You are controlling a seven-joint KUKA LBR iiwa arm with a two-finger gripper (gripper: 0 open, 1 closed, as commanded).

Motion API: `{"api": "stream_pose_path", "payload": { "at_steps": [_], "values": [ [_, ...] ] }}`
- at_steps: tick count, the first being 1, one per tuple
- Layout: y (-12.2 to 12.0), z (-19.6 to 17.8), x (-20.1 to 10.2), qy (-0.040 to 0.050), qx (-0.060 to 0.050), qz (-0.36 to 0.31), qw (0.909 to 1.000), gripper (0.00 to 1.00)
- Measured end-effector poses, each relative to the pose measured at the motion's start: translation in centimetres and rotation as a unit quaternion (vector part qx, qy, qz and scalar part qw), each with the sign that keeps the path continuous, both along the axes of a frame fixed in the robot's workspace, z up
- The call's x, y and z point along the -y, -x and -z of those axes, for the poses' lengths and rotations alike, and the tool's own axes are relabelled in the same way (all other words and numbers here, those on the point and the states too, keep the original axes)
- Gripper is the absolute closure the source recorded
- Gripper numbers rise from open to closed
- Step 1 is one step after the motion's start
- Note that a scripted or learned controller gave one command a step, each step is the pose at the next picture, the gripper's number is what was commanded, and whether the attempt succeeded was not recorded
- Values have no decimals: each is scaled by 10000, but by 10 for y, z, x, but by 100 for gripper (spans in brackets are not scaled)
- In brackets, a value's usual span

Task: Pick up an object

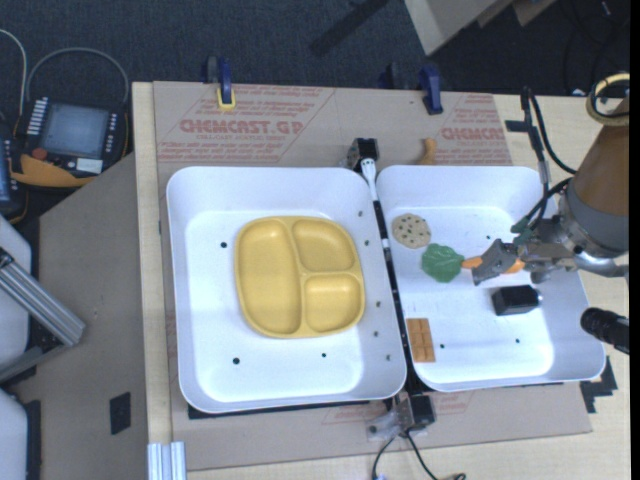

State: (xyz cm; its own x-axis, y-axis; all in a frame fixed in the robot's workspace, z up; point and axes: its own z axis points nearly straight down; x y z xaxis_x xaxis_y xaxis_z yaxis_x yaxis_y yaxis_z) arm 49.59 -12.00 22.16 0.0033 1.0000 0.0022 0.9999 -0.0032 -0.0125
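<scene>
In the camera view, two white bins are seen side by side on the tabletop (150, 268). In the left bin (200, 298) a yellow divided plate (298, 274) is laid flat. In the right bin (470, 353) a speckled cookie (410, 230), a green leafy piece (441, 262), a small black block (516, 299) and an orange-brown wafer (419, 339) are spread apart. The hand (497, 265) is lowered over the right bin, just beside the green leafy piece, with something orange (472, 264) seen at its tip. Whether anything is gripped cannot be told.
</scene>
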Motion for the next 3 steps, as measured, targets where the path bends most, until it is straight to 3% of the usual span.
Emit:
{"api": "stream_pose_path", "payload": {
  "at_steps": [1, 2, 3],
  "values": [
    [-3, -6, 0, 9, 59, -16, 10000, 0],
    [6, 46, 7, 2, 26, -6, 10000, 0],
    [-2, 95, 11, 2, 33, -11, 10000, 0]
  ]
}}
